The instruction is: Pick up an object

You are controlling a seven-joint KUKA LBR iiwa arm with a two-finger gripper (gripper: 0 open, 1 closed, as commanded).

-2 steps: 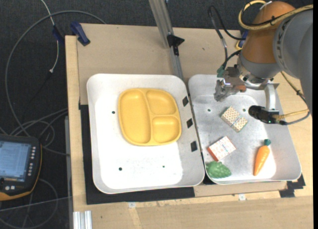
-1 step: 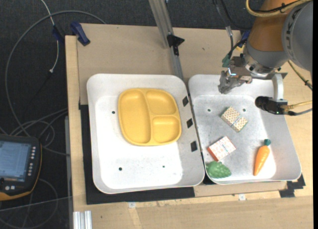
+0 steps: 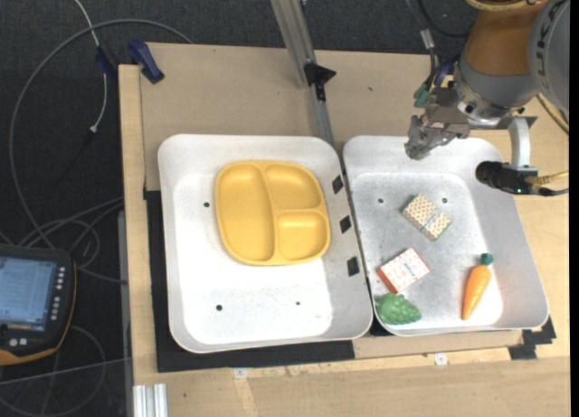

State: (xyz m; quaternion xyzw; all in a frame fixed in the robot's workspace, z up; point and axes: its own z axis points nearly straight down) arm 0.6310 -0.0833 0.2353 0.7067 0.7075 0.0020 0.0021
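Four loose objects were counted in the right-hand bin (image 3: 507,225): one patterned block (image 3: 427,216) near its middle, one red-and-white carton (image 3: 403,270) below that, one green vegetable toy (image 3: 398,309) at the near-left corner, and one toy carrot (image 3: 476,288) toward the near-right side. All four were lying flat and apart from one another, except that the carton and the green toy were set just beside each other. This scatter was judged to suit a picking trial, since each piece could be approached from above without a neighbour in the way.

One yellow divided plate (image 3: 271,212), with three compartments, was lying in the left-hand bin (image 3: 181,298); nothing was seen in its compartments.

The gripper (image 3: 423,142) was positioned over the far edge of the right-hand bin, above and well apart from every object, with nothing seen between its tips. Whether it was open or closed could not be told from this angle. Its high position at the rim was read as a stance from which a descent had not yet been made, so no object had been taken. The patterned block was judged the nearest candidate.
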